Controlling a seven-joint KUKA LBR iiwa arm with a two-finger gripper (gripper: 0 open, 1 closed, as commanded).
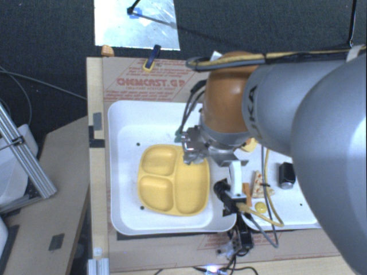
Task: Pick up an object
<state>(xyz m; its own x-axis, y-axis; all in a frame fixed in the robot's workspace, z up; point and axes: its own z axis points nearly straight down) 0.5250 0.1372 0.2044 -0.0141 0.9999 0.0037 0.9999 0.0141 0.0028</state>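
The tool [194,153] sits over the yellow tray's [172,182] upper right edge; its opening cannot be told.

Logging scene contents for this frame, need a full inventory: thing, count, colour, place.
bins: 2, white, side by side on the bench; the right one is largely hidden by the arm
divided plate: 1, yellow, three compartments, in the left bin
black object: 1, black, in the right bin
small items: several, yellow and orange, in the right bin near the divider; too small to identify
cardboard sheet: 1, brown with red print, under the bins
reflective sheet: 1, silvery, on the dark floor at the top
arm: 1, grey with orange band, reaching in from the right
hand: 1, metallic, over the plate's upper right edge
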